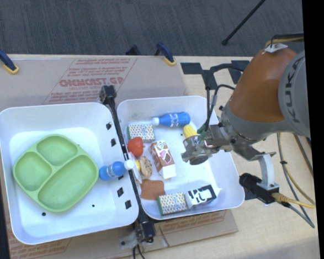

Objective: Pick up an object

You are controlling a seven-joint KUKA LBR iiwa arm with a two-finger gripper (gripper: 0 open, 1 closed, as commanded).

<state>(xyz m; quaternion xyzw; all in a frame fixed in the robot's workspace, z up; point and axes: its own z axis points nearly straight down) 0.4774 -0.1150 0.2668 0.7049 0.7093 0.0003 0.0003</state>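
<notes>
Just beside the gripper point(196, 154) — small yellow object point(189, 131), perhaps corn-shaped.

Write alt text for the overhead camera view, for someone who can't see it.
A grey and orange robot arm reaches from the right, its gripper low over the right bin, which holds small toy groceries including a blue bottle and a milk carton. The left bin holds a green divided plate.

Green plate point(55, 172), blue bottle point(172, 120), white bins point(17, 122)
</notes>
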